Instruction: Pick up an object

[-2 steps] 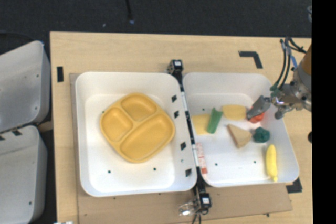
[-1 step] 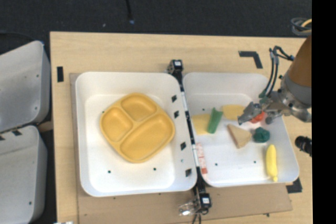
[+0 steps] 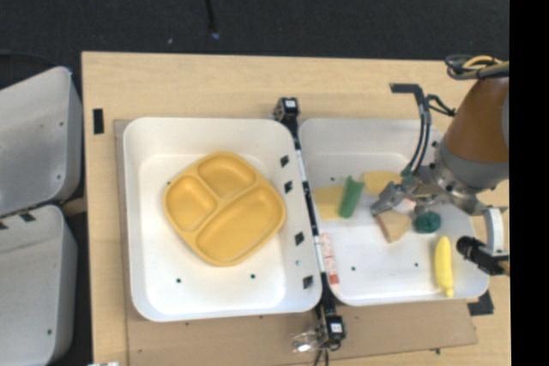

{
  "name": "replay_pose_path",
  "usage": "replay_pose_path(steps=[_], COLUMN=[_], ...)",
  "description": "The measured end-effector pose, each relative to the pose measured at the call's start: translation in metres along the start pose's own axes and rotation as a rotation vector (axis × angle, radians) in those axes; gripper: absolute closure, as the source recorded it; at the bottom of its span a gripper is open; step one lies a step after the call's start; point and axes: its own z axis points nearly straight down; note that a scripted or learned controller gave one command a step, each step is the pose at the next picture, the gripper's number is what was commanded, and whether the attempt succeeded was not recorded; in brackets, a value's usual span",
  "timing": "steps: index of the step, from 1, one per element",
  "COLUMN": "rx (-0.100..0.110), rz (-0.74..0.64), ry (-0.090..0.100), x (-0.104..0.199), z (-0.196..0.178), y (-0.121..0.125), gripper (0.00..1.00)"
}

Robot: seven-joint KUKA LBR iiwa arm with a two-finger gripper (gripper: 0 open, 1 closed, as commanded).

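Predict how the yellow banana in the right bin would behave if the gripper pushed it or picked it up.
The banana looks like a smooth plastic toy, so probably stiff, light and somewhat slippery. Its rounded, elongated shape suggests it may roll or pivot if pushed. It lies near the right bin wall, likely cramping a grasp.

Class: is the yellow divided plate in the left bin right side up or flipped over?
Right side up: the yellow divided plate shows three hollow compartments facing upward, lying flat in the left bin.
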Motion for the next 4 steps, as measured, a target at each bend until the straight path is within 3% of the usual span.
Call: replay_pose_path(steps=[1, 2, 4], rx=[-0.012, -0.007, -0.012], rz=[-0.001, 0.004, -0.006], ry=[-0.006, -0.003, -0.003], x=[-0.003, -0.003, -0.001], z=[0.047, 0.039, -0.059], y=[0.002, 0.001, -0.002], gripper=[0.00, 1.00, 1.00])
